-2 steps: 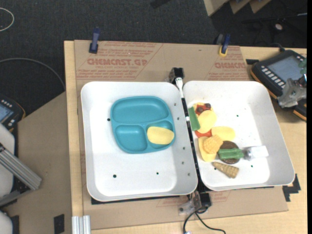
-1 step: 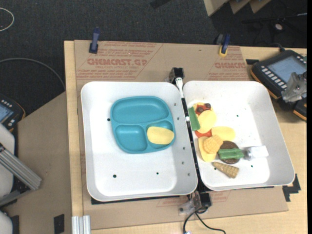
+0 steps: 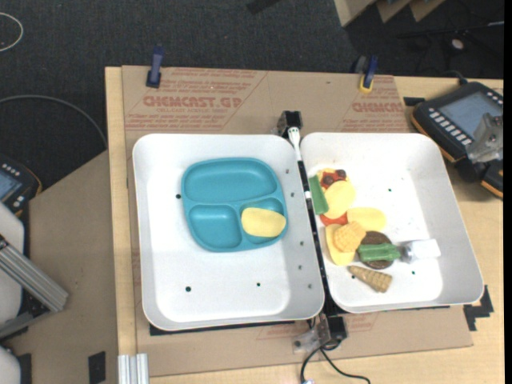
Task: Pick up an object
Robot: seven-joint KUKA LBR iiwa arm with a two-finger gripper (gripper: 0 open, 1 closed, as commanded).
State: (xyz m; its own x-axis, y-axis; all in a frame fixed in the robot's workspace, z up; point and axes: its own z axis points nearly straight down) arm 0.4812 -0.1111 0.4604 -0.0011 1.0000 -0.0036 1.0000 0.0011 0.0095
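Observation:
In the left bin (image 3: pixel 160 270) lies a blue divided plate (image 3: pixel 224 190) with a pale yellow piece (image 3: pixel 262 222) in its lower right compartment. The right bin (image 3: pixel 416 174) holds a cluster of toy foods along its left side: a green strip (image 3: pixel 319 198), red and yellow pieces (image 3: pixel 340 194), a yellow round (image 3: pixel 366 218), an orange ridged piece (image 3: pixel 349 235), a brown piece with a green one on top (image 3: pixel 376 250), a tan cone (image 3: pixel 371 278) and a small white piece (image 3: pixel 424 250).
Both bins rest on a cardboard sheet (image 3: pixel 200 94) held by a blue clamp (image 3: pixel 154 66) and a yellow-blue clamp (image 3: pixel 368 72). A black pendant device (image 3: pixel 460 118) sits at the right beside the right bin. Cables run below the bins' front edge.

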